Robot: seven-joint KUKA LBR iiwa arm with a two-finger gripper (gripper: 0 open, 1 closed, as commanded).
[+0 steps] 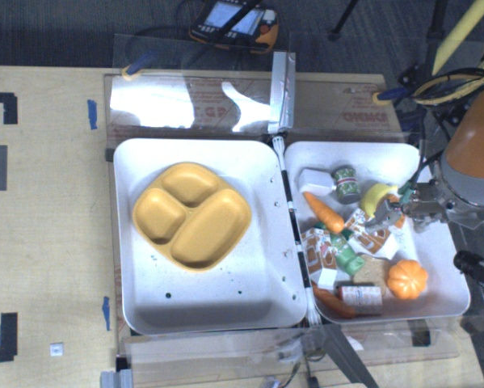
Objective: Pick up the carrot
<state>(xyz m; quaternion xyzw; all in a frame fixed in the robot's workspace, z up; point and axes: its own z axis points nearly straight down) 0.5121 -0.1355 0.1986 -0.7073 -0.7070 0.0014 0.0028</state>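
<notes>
two shallow white bins sit side by side on the bench, seen from the one fixed camera looking down at a slant.

camera view, left bin: the left white plastic bin holds a single item, a yellow plastic plate divided into three compartments, lying near its centre. nothing rests on the plate.

camera view, right bin: the right white plastic bin holds the clutter. the orange tapered carrot lies at the bin's left side near the dividing rims, angled down toward the bin's middle, its lower end against a green leafy piece. a small green-labelled can stands near it toward the back, a yellow banana just right of that. printed snack packets fill the middle; a small orange pumpkin sits at the front right, a white cylindrical bottle at the front edge.

arm: the grey arm with its orange band enters from the right, and the metal two-finger gripper is over the bin's right part, beside the banana and well apart from the carrot. whether it is spread or closed cannot be told here; nothing is seen in its grasp.

judgement: the pick is not yet made; the tool must travel left across the packets to reach the carrot, whose upper length appears clear enough for access.
</notes>
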